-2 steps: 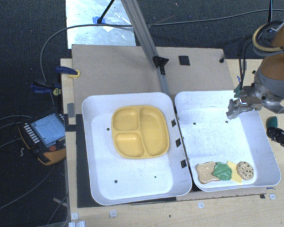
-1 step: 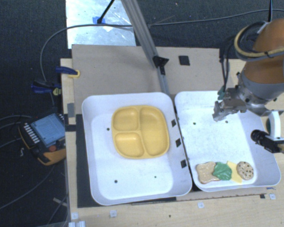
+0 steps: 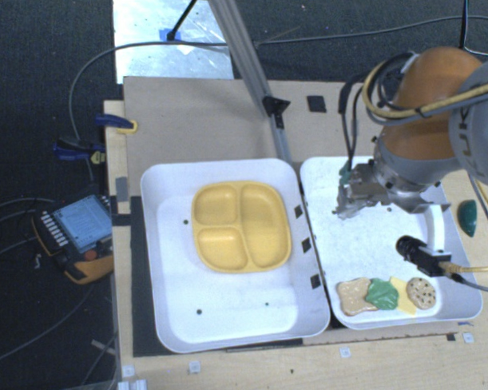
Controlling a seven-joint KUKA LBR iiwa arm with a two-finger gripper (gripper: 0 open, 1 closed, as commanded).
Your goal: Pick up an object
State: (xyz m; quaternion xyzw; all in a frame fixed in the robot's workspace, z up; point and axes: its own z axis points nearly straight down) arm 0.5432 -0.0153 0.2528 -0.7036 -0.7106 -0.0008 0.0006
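Here, two bins, one tray, four toys; hand grip unreadable.

1. Two shallow white bins stand side by side: the left bin and the right bin.
2. One yellow plate with three compartments lies in the left bin.
3. Four small flat food pieces lie in the right bin: one toast slice, one green leaf piece, one yellow cheese piece and one chocolate-chip cookie.
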